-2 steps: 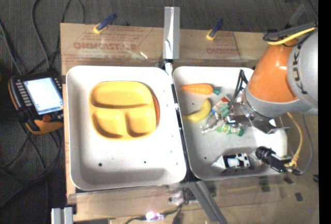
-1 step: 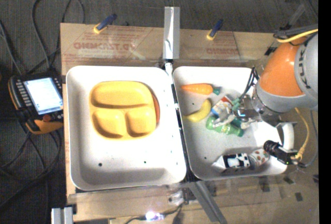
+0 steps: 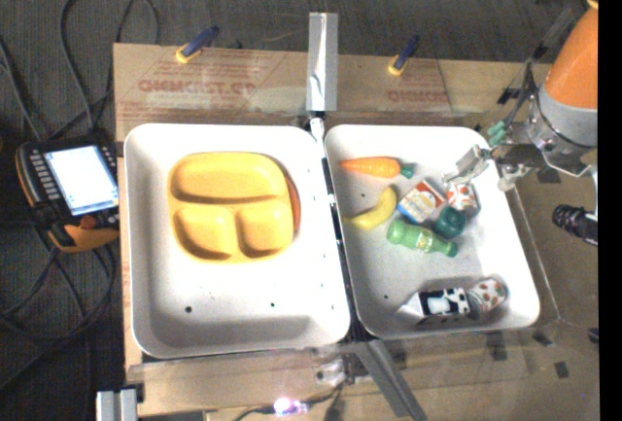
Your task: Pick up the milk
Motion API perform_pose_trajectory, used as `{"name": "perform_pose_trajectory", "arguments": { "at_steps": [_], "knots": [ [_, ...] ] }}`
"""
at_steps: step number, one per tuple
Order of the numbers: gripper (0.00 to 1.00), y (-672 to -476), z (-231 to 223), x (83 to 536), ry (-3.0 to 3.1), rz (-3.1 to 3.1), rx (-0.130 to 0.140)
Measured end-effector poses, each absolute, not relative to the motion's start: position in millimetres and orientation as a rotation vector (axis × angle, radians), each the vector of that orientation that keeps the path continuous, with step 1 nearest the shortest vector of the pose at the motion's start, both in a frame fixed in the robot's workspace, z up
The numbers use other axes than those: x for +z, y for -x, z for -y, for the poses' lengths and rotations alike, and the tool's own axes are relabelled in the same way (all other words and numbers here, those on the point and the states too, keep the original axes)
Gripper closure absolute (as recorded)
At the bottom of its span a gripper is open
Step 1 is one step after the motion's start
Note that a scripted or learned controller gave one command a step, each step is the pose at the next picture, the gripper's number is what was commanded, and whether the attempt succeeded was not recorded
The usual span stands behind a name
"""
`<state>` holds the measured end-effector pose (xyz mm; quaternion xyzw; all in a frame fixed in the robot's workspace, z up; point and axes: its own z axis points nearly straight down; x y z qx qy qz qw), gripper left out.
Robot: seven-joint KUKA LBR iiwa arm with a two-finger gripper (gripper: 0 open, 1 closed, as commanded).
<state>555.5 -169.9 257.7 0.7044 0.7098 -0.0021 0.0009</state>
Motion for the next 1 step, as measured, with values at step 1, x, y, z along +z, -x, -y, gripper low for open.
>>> {"name": "perform_pose_trajectory", "arguments": {
  "at_steps": [1],
  "knots": [
    [0.0,-487.5,211.0,102.3,-2.231,-2.217,-0.001]
  ]
}}
